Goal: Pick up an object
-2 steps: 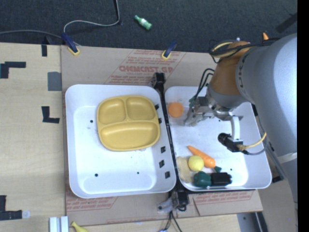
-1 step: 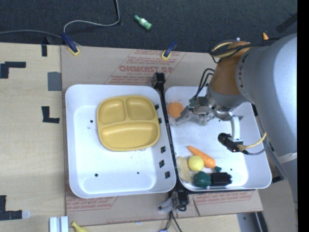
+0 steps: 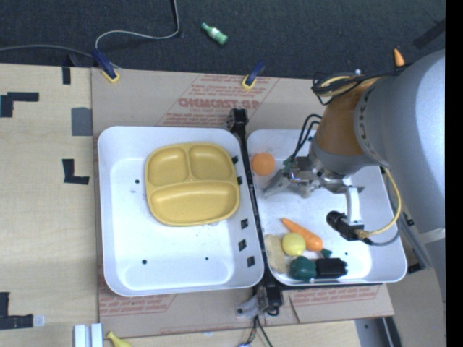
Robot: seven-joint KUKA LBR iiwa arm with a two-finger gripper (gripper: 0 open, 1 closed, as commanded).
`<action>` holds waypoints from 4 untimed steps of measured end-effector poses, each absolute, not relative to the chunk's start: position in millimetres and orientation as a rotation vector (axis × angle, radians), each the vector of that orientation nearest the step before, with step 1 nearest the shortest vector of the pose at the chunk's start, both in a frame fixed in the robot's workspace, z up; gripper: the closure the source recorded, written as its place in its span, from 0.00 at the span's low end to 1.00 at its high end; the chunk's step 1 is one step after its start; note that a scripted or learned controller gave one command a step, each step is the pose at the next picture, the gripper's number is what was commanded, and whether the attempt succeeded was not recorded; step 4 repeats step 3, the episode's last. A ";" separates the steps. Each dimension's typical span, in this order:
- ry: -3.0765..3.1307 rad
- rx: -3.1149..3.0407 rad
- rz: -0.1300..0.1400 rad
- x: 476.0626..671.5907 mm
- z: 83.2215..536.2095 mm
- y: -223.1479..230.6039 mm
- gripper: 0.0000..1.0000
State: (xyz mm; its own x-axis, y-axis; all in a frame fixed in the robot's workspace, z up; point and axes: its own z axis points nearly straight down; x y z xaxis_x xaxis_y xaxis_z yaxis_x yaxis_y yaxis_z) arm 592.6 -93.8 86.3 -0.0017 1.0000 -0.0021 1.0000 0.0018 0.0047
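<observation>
Bins [image 3: 116,215], two, one yellow tray [image 3: 192,183], one orange ball [image 3: 263,164], hand [image 3: 278,183] grip unclear

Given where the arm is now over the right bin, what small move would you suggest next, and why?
Probably a short shift toward the small orange ball. The pincer sits low in the right white bin, just beside the ball and with nothing seen between its fingers, while the carrot-shaped orange toy and yellow ball lie farther off.

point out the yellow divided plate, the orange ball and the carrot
yellow divided plate [image 3: 192,183], camera view, on the ridge between its compartments
orange ball [image 3: 263,164], camera view, on its middle
carrot [image 3: 302,233], camera view, midway along its orange body
</observation>
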 end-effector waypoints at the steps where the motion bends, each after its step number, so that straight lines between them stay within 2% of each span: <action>1: 2.221 2.218 0.002 653.2 85.4 -93.4 0.00; 2: 2.221 2.216 -0.001 653.3 95.8 -93.8 1.00; 3: 2.225 2.218 0.002 626.6 184.7 -25.9 1.00; 4: 2.225 2.218 0.002 626.6 184.7 -25.9 1.00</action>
